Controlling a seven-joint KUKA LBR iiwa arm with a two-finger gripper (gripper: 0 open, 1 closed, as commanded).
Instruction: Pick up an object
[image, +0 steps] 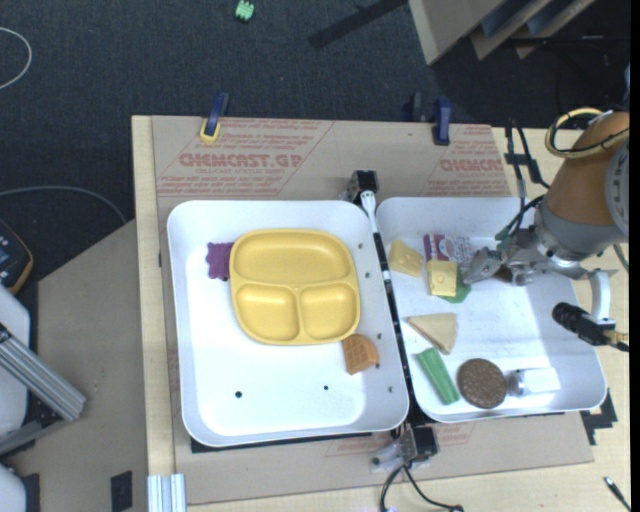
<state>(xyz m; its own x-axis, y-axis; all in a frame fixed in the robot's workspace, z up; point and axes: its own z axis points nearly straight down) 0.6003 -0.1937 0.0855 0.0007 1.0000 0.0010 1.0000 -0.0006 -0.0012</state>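
Red "CHEMCAST" lettering (240, 158) on the bench board; pincer (487, 262) over right bin (590, 385), grip perhaps unreadable.

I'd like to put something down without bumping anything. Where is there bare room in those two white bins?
Left bin: the wide strip in front of the yellow tray. Right bin: bare floor between gripper and brown disc. Its left side is crowded.

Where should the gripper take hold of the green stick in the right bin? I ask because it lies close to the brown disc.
Grip the green stick near its upper end, probably coming straight down with the fingers closing across its narrow width. It lies flat and long, slanting toward the bin's near wall; its lower end sits close beside the brown disc, so the upper end likely offers more room.
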